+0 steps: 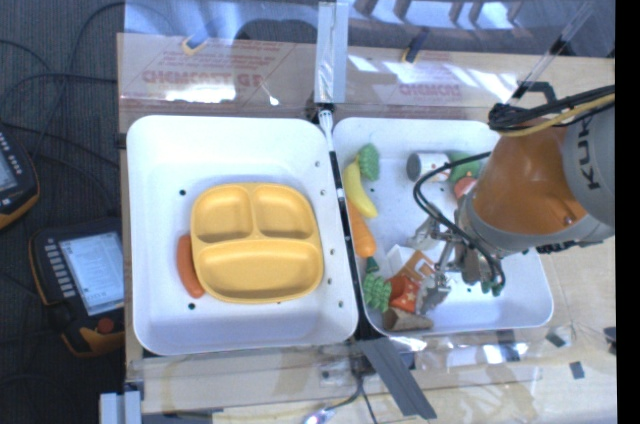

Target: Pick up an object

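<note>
One fixed camera looks down at a slant on both white bins (150, 212) — arm (535, 187) entering from the right.

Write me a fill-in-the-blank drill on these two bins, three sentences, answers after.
1. The yellow divided tray lies in the ____ bin.
2. The banana lies in the right bin against the wall it shares with the ____ bin.
3. The end effector hangs over the ____ bin, above the orange packet.

Answers: left; left; right
</note>
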You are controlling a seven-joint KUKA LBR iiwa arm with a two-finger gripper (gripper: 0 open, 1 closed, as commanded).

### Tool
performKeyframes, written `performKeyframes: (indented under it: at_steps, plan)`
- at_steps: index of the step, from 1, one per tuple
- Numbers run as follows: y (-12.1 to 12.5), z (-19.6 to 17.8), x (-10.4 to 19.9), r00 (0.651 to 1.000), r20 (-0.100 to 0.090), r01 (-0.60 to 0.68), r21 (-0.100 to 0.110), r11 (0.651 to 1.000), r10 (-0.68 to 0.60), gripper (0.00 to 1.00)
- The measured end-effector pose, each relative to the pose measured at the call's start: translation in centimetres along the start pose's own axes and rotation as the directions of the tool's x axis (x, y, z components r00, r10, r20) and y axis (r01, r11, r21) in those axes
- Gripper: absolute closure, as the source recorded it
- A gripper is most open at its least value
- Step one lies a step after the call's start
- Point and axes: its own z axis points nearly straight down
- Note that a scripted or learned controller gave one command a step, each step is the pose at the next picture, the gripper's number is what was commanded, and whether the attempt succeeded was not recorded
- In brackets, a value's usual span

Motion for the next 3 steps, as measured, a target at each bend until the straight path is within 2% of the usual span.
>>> performKeyframes:
  at_steps: [1,2,3]
  plan:
    - [2.36,-0.04,0.19,1.0,0.006,-0.02,0.002,1.0,0.02,0.0]
    - [1.69,0.13,0.22,0.995,-0.002,-0.1,-0.004,0.995,0.1,0.0]
    - [1.99,0.12,0.43,0.971,-0.001,-0.241,0.006,0.971,0.241,0.0]
